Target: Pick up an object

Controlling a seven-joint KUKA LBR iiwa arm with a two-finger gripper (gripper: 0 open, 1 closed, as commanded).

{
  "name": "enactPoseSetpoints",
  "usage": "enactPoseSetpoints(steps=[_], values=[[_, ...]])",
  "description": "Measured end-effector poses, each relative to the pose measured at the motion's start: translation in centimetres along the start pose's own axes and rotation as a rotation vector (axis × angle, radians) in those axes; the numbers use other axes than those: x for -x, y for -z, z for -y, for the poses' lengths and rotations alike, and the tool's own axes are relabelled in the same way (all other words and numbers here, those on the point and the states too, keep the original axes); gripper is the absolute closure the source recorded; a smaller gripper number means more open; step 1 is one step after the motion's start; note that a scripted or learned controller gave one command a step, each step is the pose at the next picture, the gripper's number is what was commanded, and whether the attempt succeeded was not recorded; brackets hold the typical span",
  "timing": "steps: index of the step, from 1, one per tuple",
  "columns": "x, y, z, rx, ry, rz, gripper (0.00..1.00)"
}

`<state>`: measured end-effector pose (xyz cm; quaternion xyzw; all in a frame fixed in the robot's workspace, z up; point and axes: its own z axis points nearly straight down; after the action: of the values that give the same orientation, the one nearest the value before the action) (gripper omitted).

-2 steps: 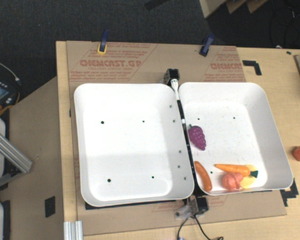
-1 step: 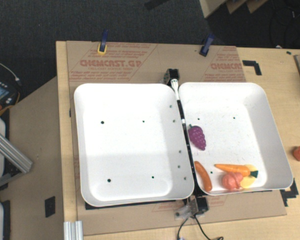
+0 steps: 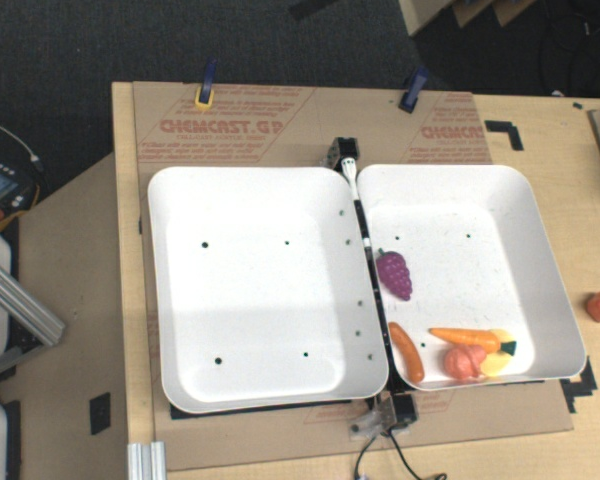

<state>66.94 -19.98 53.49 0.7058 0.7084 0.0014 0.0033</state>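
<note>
Two white bins sit side by side on the bench: the left bin (image 3: 250, 268) and the right bin (image 3: 460, 208). All my pickable things are in the right one. The carrot (image 3: 462, 337) lies near the near edge, its long axis left to right, green tip pointing right. An orange sausage (image 3: 407, 353) lies left of it, running near to far. Purple grapes (image 3: 394, 274) rest by the left wall. I cannot tell my gripper's state.

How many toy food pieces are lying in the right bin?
5, all in the right bin: purple grapes by its left wall, a sausage below them, then a carrot, pink piece and yellow piece at the near edge.
</note>
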Motion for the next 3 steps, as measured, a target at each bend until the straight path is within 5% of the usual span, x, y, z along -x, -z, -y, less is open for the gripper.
enactPoseSetpoints(steps=[1, 3], values=[[2.43, 0.07, 0.84, -0.002, -0.005, 0.000, 1.00], [2.42, 0.11, 1.54, -0.006, -0.006, -0.002, 1.00]])
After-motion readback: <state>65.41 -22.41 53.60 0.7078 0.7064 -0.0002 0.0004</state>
